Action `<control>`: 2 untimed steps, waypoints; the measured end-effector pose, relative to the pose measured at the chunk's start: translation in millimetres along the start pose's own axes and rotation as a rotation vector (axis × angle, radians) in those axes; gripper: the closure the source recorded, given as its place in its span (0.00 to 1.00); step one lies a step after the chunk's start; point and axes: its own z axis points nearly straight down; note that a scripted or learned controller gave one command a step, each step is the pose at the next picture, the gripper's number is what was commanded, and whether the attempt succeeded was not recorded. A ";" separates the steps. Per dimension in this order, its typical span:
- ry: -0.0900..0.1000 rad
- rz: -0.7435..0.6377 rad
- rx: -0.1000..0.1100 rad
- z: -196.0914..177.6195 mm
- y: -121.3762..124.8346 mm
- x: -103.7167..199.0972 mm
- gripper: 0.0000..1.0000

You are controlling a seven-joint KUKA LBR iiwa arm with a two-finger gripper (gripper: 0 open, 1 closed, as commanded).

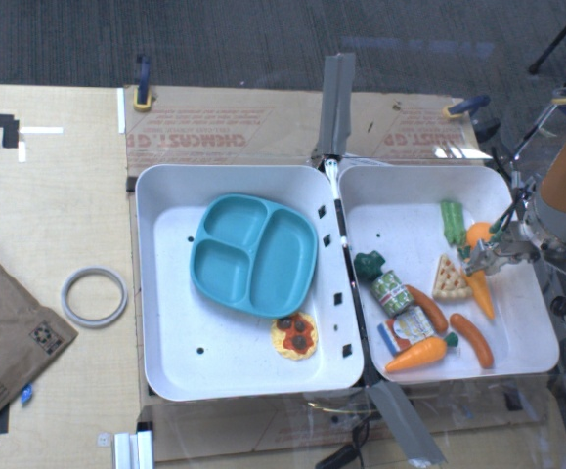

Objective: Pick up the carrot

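Gripper (480, 262) at right of frame, in the right bin (400, 186), pinching the top of a carrot (482, 296), which hangs tip-down.

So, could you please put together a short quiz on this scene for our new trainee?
1. True or false: the blue plate lies in the left bin.
2. The pincer hangs over: A) the left bin, B) the right bin, C) the tape ring.
3. How many carrots are in the right bin?

Key: 1 true. 2 B. 3 two: one carrot just below the pincer, another carrot near the front wall.
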 end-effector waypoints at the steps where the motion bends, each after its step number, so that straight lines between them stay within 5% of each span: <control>1: -0.002 -0.029 0.006 -80.8 13.6 63.9 1.00; 2: -0.002 -0.028 0.006 -80.7 13.5 63.7 0.00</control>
